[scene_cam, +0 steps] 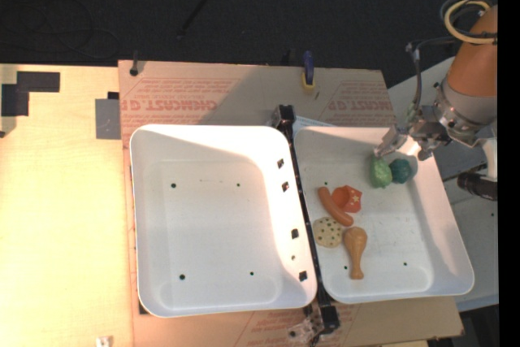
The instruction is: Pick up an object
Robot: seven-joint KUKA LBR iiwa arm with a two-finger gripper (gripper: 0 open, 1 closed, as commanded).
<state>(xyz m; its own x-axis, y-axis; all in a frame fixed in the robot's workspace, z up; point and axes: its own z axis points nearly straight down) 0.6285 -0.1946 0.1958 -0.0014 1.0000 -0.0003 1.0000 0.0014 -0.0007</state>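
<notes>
The claw (404,144), whose grip state I cannot tell, hangs just above the green toy (381,172) and teal toy (400,170) touching in the right bin (455,256), so closing could nudge one aside.

Only legible-ish text: red print on the cardboard sheet (203,97) under the bins, at 12 o'clock of the left bin (211,215). It's upside down from this camera, too blurry to read reliably. Nothing else readable.

Dark floor (244,4) behind; pale wooden benchtop (57,215), cardboard sheet (211,97).
</notes>
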